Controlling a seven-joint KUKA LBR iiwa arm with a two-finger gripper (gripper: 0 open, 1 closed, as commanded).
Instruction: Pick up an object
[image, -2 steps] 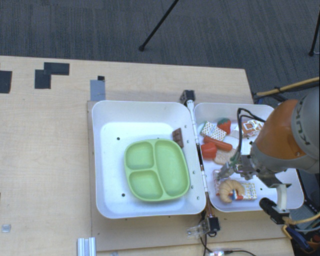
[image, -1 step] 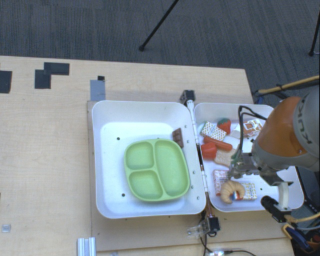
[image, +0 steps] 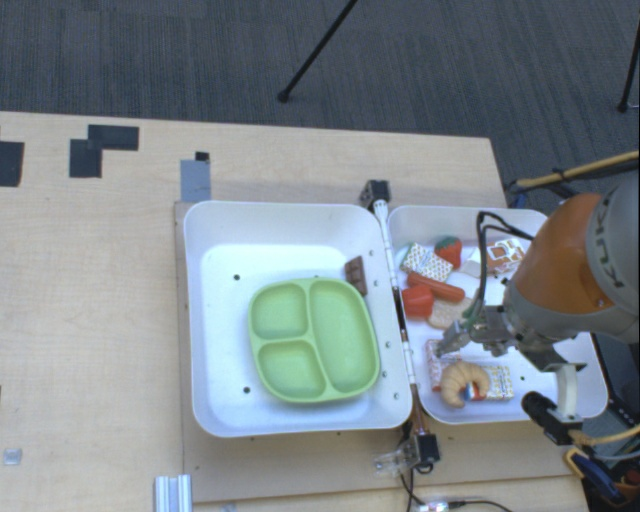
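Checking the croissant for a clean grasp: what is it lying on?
The croissant lies on a flat printed packet in the right bin; the packet's edges show on either side. The part of the packet under the croissant is covered. The gripper is just above it.

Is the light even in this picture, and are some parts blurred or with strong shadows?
Camera view: the light is soft and even; the green three-compartment plate in the left white bin is sharp, with faint shadow at its edge; the grey-and-orange arm looks slightly soft; small toy foods in the right white bin lack fine detail.
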